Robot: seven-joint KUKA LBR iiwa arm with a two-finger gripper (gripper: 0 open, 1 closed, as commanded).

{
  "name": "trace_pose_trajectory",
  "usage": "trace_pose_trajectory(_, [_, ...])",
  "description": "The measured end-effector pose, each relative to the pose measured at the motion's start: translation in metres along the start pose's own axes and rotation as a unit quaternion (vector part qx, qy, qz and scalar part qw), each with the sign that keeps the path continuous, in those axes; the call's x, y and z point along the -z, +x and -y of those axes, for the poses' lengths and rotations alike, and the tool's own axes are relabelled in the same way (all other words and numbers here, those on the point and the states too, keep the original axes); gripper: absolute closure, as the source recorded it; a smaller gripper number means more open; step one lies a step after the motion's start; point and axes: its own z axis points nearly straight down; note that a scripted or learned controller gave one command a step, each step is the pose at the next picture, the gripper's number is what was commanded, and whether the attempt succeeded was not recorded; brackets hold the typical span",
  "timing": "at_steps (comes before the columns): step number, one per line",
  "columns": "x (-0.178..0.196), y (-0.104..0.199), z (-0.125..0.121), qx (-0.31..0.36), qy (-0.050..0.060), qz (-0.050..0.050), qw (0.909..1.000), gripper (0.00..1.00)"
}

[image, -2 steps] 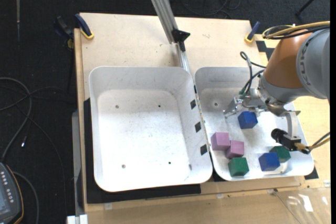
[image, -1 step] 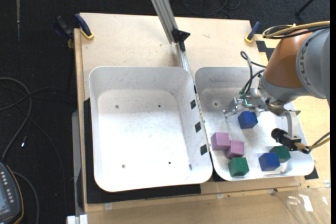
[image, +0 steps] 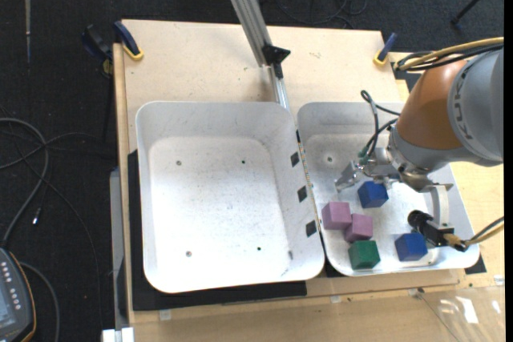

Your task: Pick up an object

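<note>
Here I have the gripper [image: 358, 176] low in the right bin [image: 321, 118], right over the upper blue cube [image: 373, 194].

From the camera view I judge I am lined up to take that cube, which sits touching or just under the metal tips; I cannot tell how the jaws stand. Two pink cubes [image: 348, 220] lie just beside it, crowding that side. A green cube [image: 364, 254] and a second blue cube [image: 410, 246] sit nearer the front wall. The left bin [image: 152, 118] lies alongside.

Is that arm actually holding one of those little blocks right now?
It cannot be told. The tool sits right against a blue block in the right bin, but whether it grips the block is unclear.
</note>
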Motion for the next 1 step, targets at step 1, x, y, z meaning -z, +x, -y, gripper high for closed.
trace_pose_trajectory(1, [0.0009, 0.0219, 0.0287, 0.0, -0.001, 0.0, 1.0, 0.0])
